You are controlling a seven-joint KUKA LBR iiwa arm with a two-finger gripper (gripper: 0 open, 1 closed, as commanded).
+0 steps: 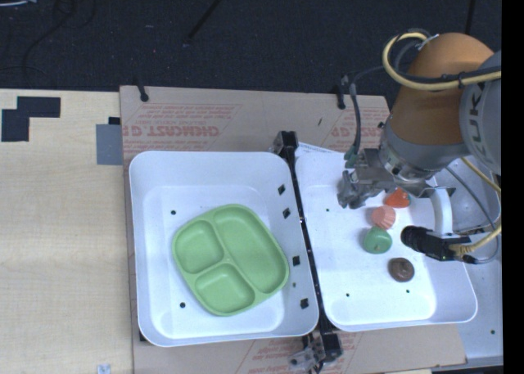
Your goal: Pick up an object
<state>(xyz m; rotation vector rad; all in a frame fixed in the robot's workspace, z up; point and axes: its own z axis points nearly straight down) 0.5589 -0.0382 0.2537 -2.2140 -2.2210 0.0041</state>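
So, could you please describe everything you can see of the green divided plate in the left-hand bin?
The green divided plate is a pale green, plastic-looking tray with rounded corners and three compartments: two smaller ones and one larger. It lies flat on the floor of the left bin, turned at an angle to the walls, toward the lower right. Nothing sits in it, and the gripper is over the other bin.

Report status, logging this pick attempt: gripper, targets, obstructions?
Gripper low in right bin, nothing visibly held. Green object, pink object, brown disc loose nearby. Green tray in left bin.
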